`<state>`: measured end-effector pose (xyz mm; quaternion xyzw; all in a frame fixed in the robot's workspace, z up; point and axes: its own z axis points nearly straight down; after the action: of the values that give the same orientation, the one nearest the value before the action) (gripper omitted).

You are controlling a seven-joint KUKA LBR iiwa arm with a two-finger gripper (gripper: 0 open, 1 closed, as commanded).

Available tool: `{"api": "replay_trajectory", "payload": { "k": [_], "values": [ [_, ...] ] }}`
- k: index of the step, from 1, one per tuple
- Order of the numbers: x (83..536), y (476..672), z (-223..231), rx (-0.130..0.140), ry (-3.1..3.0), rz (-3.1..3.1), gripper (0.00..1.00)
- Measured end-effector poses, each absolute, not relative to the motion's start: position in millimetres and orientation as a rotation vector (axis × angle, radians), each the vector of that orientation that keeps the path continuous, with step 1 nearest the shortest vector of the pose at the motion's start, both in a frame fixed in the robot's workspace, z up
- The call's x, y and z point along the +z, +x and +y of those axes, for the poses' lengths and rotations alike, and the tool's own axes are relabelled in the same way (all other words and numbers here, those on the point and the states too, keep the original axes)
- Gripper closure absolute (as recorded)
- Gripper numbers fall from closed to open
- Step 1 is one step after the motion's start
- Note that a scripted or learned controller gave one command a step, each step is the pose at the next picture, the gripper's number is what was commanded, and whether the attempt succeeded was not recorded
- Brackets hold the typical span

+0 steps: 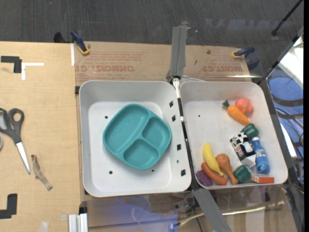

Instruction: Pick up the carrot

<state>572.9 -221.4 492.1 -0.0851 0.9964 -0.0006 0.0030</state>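
Carrot: your target, the carrot (235, 112), lies in the right bin (212, 103), in its far right corner. It is a small orange toy with a green tuft.
Long axis: the carrot runs on a diagonal, green top toward the far left, blunt orange tip toward the near right. Judged from that, you would want the fingers to close across this diagonal, not along it.
Tool: I cannot tell whether your gripper is apart or together, nor how it lies from the carrot. By the rig, the arm enters from the right, which is the carrot's side of the bench.
Closest neighbour: a pink lumpy toy (244, 105) touches or nearly touches the carrot on its right; this is the likeliest thing to be caught by mistake.
Other toys: a dark green piece (250, 130) sits just nearer you, then a black and white cow-patterned toy (241, 146) and a blue bottle (260, 157). A banana (210, 155), a drumstick (225, 165) and an orange sausage shape (213, 173) crowd the near edge, well apart from the carrot.
Look-alike risk: the orange sausage shape and the drumstick share the carrot's colour.
Left bin: the left bin (91, 129) holds a teal divided plate (137, 136).
Bench: scissors (15, 134) lie far left.
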Motion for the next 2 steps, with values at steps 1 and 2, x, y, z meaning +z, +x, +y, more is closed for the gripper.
{"api": "replay_trajectory", "payload": {
  "k": [1,2],
  "values": [
    [501.0,574.9,-221.3,-0.002,-0.264,3.120,1.00],
    [510.0,576.9,-221.0,-0.003,-0.262,3.115,1.00]
  ]
}}
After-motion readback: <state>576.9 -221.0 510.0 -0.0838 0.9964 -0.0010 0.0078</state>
